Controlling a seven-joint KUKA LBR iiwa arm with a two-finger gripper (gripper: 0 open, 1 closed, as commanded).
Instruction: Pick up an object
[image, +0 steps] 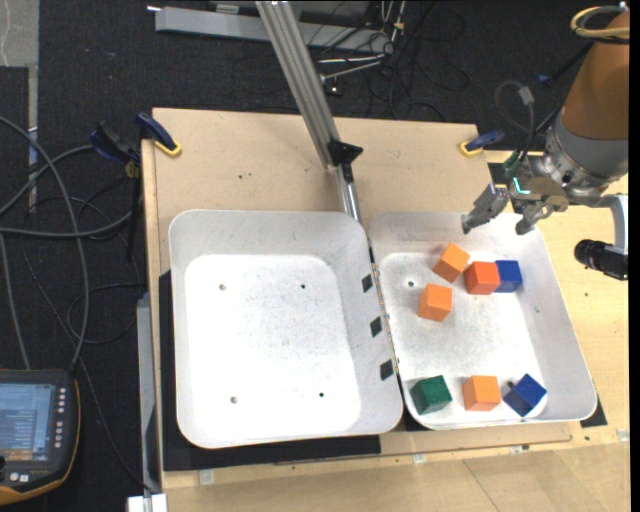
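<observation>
- Fingers are spread wide with nothing between them, hanging over the far rim of the right bin, one tip pointing left toward the bin's far left corner, the other down over the far right.
- From where I sit, the nearest pick is the cluster just nearside of the fingers: an orange cube tilted on the diagonal, then a red-orange cube touching a blue cube.
- A second orange cube sits a little further in, apart from the others.
- Along the bin's near edge lie a green cube, another orange one and a blue one, well apart from the fingers.
- I'd judge the tilted orange cube the easiest: it has free sides, while the red-orange and blue pair crowd each other.
- Bin floor is flat white, speckled; the left bin lies beside it on the tabletop.
</observation>
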